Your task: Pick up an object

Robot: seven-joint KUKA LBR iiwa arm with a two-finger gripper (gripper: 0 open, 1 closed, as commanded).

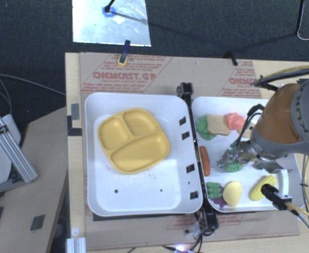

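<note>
My gripper point(229, 158) is down in the right bin point(213, 107), sitting right over a small green toy piece point(233, 167) near the bin's middle. That's my likely target. The wrist blocks the view, so I can't tell how wide the gripper is or whether it has hold of anything. Nothing is visibly in its grasp. Risks from here, as I judge them:

- **Off-centre close:** the green piece is low and lumpy, and a close that lands off-centre could squirt it sideways or just pinch air.
- **Bin floor:** coming down too deep scrapes the floor.
- **Sausage:** the orange-red toy sausage point(206, 161) lies near on the side toward the left bin. A sideways nudge could roll it against the wall.
- **Front-edge toys:** the yellow toy banana point(259, 188) and the pale yellow lemon-like toy point(232, 193) sit near the front edge, with another green leafy toy point(213, 189) beside them. A sloppy lift or a dropped piece could knock into that cluster.
- **Back-of-bin toys:** the bread slice point(218, 124), lettuce leaf point(202, 127) and pink piece point(235, 121) are further off at the back, so the risk there is lower.

The left bin point(143, 194) holds only a yellow divided plate point(134, 140), well apart and not in play.
</note>
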